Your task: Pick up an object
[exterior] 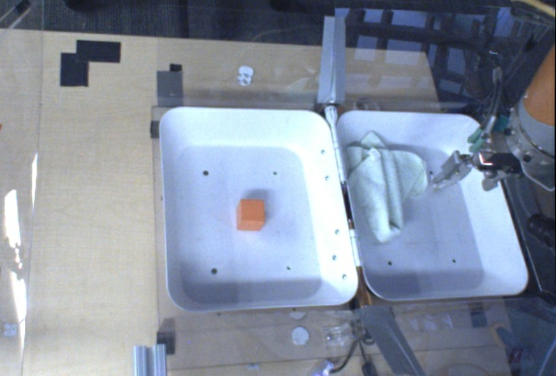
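Approach step, nothing grasped. Gripper (pixel 453 168) over right bin (pixel 486 279), just right of crumpled white cloth (pixel 387 188); finger state cannot be told. Orange cube (pixel 251 214) mid left bin (pixel 187 279). Next: descend onto cloth, pinch fold.

The arm (pixel 537 118) is a rounded grey housing with an orange band (pixel 540 88) just above the wrist. Below the band sits a pale grey collar, followed by a darker metallic wrist section. Thin dark cables (pixel 495 79) run along the wrist side, and a small green fitting (pixel 477 138) is mounted next to them. The tool (pixel 445 172) consists of slim, light grey metal fingers projecting from a compact dark mounting block with a small red mark. A yellowish cable (pixel 532 3) lies above the arm at the frame edge.
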Motion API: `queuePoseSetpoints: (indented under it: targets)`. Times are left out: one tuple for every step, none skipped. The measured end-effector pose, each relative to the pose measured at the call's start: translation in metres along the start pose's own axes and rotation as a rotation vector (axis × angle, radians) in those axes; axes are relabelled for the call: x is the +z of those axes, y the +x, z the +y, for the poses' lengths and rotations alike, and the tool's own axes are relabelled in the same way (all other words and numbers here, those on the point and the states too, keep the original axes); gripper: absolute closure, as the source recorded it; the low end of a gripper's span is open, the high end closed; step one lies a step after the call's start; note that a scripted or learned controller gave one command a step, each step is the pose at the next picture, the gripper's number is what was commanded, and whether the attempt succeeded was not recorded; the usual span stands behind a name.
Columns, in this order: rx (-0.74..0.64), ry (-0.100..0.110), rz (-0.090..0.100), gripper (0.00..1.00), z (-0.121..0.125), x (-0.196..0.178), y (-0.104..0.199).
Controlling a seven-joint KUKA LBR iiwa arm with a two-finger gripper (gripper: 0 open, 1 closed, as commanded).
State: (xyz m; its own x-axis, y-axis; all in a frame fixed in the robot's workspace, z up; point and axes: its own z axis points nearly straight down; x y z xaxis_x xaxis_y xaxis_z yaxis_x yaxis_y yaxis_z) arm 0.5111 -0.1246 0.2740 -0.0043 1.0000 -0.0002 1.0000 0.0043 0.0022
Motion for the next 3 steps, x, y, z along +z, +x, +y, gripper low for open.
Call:
queuePoseSetpoints:
  targets:
    - [-0.040, 0.002, 0.001, 0.00, 0.067, 0.128, 0.014]
    - [0.035, -0.014, 0.000, 0.00, 0.117, 0.181, -0.002]
    - [0.204, -0.003, -0.001, 0.00, 0.132, 0.095, -0.017]
